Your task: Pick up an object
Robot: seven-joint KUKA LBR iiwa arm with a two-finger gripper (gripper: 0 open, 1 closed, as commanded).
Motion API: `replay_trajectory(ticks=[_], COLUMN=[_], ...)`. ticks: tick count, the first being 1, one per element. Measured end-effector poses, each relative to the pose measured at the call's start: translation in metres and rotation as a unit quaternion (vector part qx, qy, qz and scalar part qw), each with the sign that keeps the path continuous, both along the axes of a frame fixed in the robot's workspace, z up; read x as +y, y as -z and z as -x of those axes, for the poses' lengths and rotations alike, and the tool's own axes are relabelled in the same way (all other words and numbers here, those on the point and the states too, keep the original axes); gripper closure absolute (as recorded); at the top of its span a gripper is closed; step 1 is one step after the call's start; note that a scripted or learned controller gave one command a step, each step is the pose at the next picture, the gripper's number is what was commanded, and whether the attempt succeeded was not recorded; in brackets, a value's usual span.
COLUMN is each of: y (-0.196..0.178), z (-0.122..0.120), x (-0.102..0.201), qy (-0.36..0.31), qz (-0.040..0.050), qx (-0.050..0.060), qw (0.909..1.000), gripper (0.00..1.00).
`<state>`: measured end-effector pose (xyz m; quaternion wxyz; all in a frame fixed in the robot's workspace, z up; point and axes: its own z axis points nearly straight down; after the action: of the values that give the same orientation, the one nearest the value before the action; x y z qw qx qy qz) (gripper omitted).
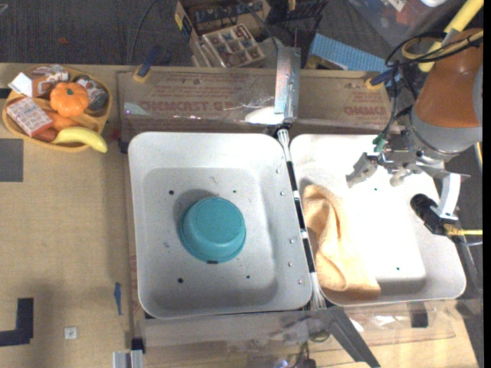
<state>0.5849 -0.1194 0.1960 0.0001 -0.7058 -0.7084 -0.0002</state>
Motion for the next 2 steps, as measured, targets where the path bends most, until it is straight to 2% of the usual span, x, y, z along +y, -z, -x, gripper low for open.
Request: replay_trajectory(ticks=[1,2], y=[-0.002,0.089], z=[-0.04,-0.02], x=[-0.015,0.019], qy=[-0.17,-0.219], qz=[0.0015,0.0007], qx=[-0.003,-0.002], qw=[0.9854,0.9757], gripper=[0.0,0.0])
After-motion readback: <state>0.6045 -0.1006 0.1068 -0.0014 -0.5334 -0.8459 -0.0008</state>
